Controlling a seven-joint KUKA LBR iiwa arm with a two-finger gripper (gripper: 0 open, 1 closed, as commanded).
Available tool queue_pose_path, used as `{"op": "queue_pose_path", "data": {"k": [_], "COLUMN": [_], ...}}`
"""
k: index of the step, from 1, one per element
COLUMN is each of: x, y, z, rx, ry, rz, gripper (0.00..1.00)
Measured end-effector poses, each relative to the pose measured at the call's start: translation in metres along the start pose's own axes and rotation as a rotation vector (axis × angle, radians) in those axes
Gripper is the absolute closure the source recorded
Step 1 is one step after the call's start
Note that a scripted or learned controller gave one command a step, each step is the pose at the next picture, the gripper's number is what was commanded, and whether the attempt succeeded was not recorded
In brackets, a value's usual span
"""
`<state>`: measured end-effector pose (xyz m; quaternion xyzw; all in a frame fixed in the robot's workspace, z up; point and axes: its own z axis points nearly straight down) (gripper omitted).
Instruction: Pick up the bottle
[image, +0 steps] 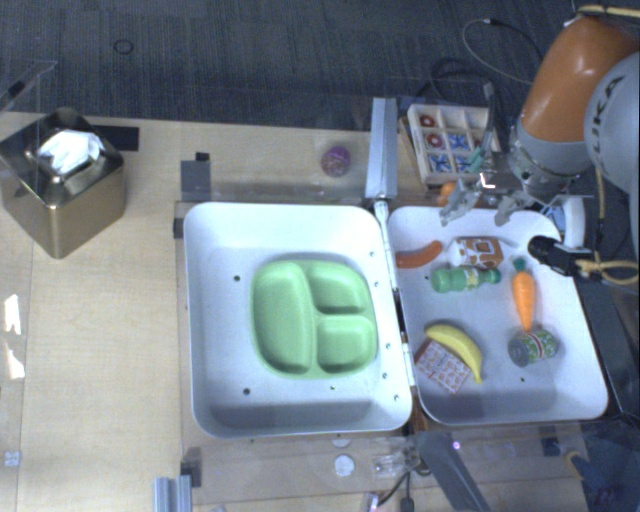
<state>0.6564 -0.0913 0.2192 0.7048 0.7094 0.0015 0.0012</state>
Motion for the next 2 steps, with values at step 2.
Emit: {"op": "queue_pose_path", "data": {"k": [2], "x": [-0.023], "y": [-0.074], "z": [0.129], "rx": [-0.010], "ry": [-0.001], "rz": [-0.103], "gripper": [0.00]}}
